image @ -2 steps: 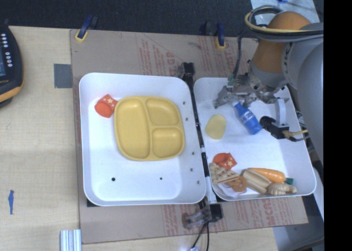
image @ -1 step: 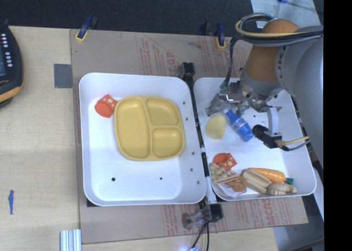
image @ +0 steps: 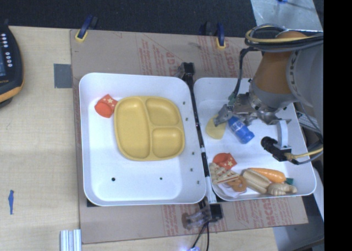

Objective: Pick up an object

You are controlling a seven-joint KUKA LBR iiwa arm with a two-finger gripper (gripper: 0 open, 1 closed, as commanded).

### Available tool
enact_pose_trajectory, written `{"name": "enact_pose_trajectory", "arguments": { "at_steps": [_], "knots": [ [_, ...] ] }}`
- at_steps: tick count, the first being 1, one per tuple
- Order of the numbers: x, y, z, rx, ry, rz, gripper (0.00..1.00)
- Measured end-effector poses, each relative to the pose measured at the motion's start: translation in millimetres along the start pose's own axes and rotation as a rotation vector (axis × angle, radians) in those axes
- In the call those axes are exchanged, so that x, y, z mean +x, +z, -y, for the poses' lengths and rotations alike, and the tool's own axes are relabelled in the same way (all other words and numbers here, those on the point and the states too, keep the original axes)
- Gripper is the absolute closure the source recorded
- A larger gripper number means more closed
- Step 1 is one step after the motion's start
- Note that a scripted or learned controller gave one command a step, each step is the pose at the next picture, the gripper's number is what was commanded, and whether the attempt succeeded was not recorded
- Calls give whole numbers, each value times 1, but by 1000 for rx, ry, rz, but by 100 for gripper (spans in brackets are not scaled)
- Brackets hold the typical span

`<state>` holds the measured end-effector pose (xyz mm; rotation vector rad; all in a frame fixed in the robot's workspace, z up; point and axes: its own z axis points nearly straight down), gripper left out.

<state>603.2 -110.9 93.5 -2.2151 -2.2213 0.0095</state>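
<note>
Now I see my gripper [image: 237,119] low in the right bin [image: 308,184], its fingers pinching the blue bottle [image: 241,130] beside a yellow piece [image: 215,129], ready for lifting.

Blue bottle [image: 241,130], tilted, in right bin [image: 306,189]

a black and orange handset [image: 7,63] lies at the bench's left edge, beside grey tape [image: 62,75].
</note>
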Motion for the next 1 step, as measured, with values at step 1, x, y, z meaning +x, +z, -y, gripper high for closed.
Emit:
{"name": "enact_pose_trajectory", "arguments": {
  "at_steps": [1],
  "knots": [
    [0,-11,-2,-3,-1,0,100]
  ]
}}
